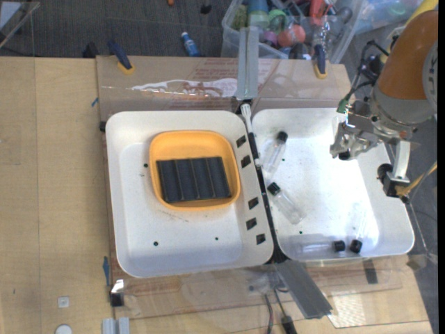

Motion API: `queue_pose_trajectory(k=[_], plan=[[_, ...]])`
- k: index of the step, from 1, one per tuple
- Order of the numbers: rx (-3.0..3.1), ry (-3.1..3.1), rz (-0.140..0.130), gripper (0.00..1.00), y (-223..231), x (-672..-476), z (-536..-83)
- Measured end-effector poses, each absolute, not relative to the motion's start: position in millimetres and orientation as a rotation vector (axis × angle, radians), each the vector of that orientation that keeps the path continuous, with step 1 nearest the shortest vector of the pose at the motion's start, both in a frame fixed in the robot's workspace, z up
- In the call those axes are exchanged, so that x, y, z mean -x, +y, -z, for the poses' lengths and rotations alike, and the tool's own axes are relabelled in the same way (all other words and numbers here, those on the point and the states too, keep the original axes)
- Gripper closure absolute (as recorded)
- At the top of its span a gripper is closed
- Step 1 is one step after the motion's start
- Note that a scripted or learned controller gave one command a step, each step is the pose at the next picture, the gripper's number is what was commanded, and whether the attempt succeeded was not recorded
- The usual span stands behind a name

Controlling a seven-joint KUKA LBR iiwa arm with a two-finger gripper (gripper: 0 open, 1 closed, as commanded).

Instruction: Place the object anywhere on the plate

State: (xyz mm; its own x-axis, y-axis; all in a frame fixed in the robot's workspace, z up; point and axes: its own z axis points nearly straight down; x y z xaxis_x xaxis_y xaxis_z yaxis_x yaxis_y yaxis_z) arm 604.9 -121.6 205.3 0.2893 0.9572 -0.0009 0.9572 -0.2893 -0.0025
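You see an orange plate (192, 145) with a black ribbed block (194, 179) on it, two white bins (139, 245), clear vials with black caps (274, 152), a grey arm with orange band (410, 54).

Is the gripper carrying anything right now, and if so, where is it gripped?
Cannot be told. The gripper hangs over the right bin, and no object is visible in it. The black ridged object already lies on the orange plate.

We see an orange plate (193, 145) of smooth, softly shiny plastic, bearing a matt black ribbed block (193, 179). Both white bins (181, 256) look like matt plastic, speckled. Clear vials (285, 205) at centre right look glassy with black caps. The counter (49, 186) is pale matt wood.
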Motion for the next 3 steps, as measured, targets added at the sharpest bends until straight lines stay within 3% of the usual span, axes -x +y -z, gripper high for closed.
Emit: queue_pose_trajectory(k=[2,3], plan=[[2.412,-2.015,0.001,1.00,-71.9,-651.1,-215.2],[2.080,-2.357,0.003,1.00,-47.9,-667.3,-221.2]])
